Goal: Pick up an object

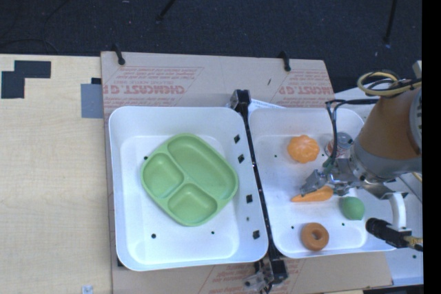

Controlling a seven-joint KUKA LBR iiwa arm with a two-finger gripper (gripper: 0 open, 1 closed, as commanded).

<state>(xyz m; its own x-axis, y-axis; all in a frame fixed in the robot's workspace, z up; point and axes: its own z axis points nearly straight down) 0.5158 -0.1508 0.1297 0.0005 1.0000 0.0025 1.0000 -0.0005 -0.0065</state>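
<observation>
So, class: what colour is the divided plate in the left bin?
Light green. The divided plate shows clearly in the camera view, lying in the white left bin.

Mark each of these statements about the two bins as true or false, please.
1. The green plate lies in the left bin. True.
2. The green plate has two compartments. False: it has three.
3. The carrot lies beside the claw in the right bin. True.
4. The doughnut sits on the green plate. False: it is in the right bin, near its front wall.
5. The orange is in the right bin. True.
</observation>
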